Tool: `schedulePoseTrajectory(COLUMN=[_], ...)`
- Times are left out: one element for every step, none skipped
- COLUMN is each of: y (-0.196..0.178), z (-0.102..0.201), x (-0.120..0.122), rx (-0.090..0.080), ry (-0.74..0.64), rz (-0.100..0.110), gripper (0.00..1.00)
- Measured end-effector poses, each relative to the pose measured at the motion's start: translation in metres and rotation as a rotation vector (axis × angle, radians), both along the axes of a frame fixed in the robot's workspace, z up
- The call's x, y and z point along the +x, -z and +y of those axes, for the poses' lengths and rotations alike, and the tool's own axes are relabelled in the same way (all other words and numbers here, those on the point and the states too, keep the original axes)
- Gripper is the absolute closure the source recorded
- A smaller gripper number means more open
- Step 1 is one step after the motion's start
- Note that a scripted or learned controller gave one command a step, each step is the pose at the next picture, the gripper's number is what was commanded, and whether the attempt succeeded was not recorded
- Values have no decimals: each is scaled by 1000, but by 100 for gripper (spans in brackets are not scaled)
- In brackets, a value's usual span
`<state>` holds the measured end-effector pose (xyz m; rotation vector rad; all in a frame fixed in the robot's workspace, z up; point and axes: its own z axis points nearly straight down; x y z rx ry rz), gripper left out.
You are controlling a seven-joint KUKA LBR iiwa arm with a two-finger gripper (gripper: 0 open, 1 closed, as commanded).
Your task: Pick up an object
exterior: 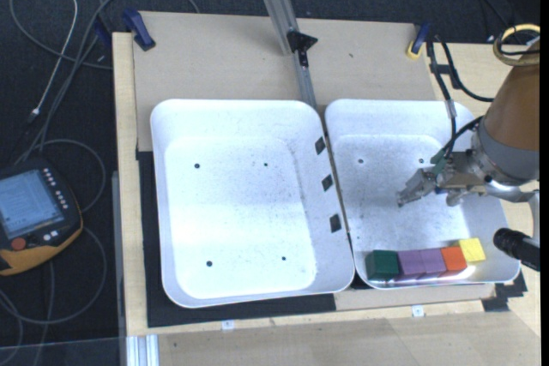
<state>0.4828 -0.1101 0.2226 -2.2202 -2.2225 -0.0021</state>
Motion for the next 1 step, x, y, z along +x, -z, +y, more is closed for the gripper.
schedulePoseTrajectory(y=[127], z=[-81], x=[-1], rx=[1], ry=[6], rz=[10], gripper=[0])
